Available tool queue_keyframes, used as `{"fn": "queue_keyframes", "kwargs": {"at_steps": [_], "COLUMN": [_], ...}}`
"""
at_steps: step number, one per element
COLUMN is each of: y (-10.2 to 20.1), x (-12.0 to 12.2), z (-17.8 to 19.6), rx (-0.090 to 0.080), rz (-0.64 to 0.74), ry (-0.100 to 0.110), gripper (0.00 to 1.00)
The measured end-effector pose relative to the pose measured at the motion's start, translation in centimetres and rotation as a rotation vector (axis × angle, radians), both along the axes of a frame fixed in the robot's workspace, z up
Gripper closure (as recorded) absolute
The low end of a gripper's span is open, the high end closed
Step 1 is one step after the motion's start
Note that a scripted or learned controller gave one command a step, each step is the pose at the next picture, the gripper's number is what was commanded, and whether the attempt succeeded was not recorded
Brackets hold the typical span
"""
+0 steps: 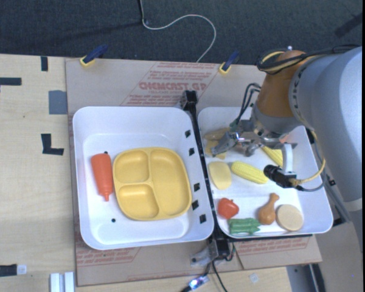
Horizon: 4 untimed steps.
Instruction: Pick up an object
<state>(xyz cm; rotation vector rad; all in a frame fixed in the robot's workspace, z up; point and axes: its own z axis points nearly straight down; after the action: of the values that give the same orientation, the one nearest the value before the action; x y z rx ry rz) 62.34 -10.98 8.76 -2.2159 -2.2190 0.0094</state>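
Down in the right bin [319, 221], near its upper left corner, the claw [226, 142] sits low over a pale yellowish toy piece [214, 137] that I cannot name for certain; whether the claw is spread or pressed together cannot be told from this angle, and nothing shows clearly between its tips. Just below it lies a pale yellow potato-like piece [219, 174], and beside that a corn cob [250, 173], tilted. A yellow banana-like piece [273, 156] lies close under the wrist. Toward the bin's near edge rest a red pepper [228, 208], a green vegetable [244, 225], a brown chicken drumstick [268, 208] and a round tan bread-like disc [288, 217], the last two touching or nearly so. The grey arm [328, 102] with its orange band [277, 93] reaches in from the right. The left bin [88, 123] holds a yellow divided plate [151, 182] with an orange carrot [101, 174] just beside its left edge. Both bins rest on a cardboard sheet [158, 84] on the worktop [24, 163].
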Motion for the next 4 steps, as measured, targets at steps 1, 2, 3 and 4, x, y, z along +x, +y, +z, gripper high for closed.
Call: {"fn": "queue_keyframes", "kwargs": {"at_steps": [1, 2, 3, 4], "y": [0.1, 0.1, -0.5, 0.3], "x": [0.0, 0.0, 1.0, 0.9], "z": [-0.3, 0.7, 5.9, 10.4], "rx": [0.0, 0.0, -0.001, 0.0], "rz": [0.0, 0.001, -0.001, 0.001], "ry": [-0.006, -0.006, -0.012, -0.012], "gripper": [0.0, 1.0, 1.0, 1.0]}}
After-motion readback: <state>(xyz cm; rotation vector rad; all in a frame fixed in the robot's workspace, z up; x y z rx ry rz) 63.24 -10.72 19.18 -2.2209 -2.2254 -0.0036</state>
